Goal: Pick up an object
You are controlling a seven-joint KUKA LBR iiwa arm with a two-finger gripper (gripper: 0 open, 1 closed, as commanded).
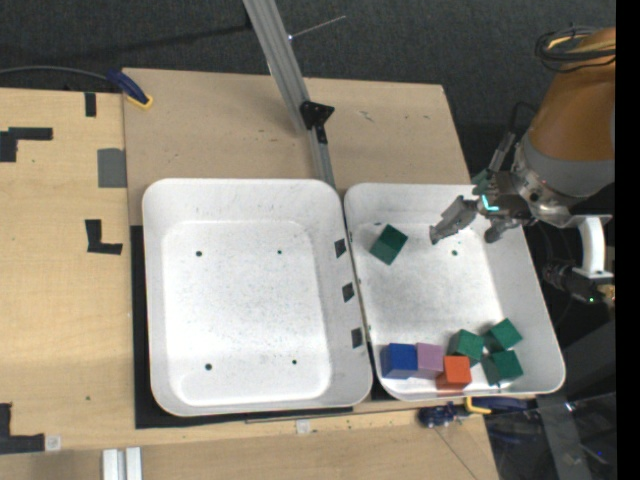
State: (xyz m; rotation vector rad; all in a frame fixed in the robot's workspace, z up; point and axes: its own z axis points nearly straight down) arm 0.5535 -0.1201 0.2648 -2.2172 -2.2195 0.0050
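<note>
My gripper (pixel 471 229) hangs over the far part of the right bin (pixel 520 268), its two fingers spread apart and open with nothing between them. A dark green block (pixel 388 243) lies alone on the bin floor, to the left of the gripper and apart from it. Along the near edge of the same bin sits a cluster: a blue block (pixel 401 358), a pale purple block (pixel 430 357), an orange block (pixel 456 370) and three green blocks (pixel 503 348) bunched at the near right corner.
The left bin (pixel 160 268) stands beside the right one, their rims touching in the middle. A slanted metal bar (pixel 285 58) runs down from the top to the gap between the bins. The arm's grey and orange body (pixel 575 108) stands at the right.
</note>
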